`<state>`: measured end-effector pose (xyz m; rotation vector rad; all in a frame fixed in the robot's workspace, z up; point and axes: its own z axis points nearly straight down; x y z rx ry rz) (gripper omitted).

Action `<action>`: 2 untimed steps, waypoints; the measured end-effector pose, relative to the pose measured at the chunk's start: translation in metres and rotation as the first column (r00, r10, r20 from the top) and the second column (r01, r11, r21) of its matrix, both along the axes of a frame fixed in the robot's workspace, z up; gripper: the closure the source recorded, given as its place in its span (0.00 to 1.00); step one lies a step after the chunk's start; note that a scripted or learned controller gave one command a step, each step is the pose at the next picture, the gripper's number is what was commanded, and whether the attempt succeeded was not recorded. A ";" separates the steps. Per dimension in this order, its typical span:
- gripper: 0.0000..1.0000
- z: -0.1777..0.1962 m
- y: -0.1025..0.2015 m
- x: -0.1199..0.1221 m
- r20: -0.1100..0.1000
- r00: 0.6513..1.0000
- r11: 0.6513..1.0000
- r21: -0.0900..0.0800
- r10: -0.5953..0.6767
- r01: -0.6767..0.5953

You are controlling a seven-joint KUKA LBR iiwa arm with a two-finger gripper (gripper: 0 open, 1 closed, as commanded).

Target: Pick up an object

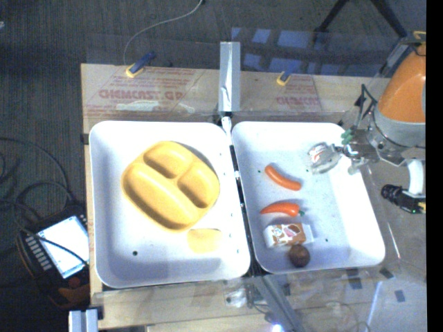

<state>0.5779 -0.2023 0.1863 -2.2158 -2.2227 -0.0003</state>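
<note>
In the right bin [360, 206] lie an orange sausage [283, 177], a red-orange carrot-like piece [281, 208], a small printed packet [286, 234] and a dark brown ball [299, 255]. My gripper [322, 156] reaches in from the right over the bin's far right part, just up and to the right of the sausage and apart from it. Its tip looks silvery and blurred. The arm's orange band [408, 92] shows at the right edge.
The left bin [111, 241] holds a yellow divided plate [171, 184] and a pale yellow flat piece [204, 239] near its front. A metal post [229, 75] stands behind the divider between the bins. A tablet [62, 244] lies on the floor at left.
</note>
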 end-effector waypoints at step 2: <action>1.00 -0.083 -0.001 0.057 -0.001 1.000 1.000 -0.010 0.002 -0.002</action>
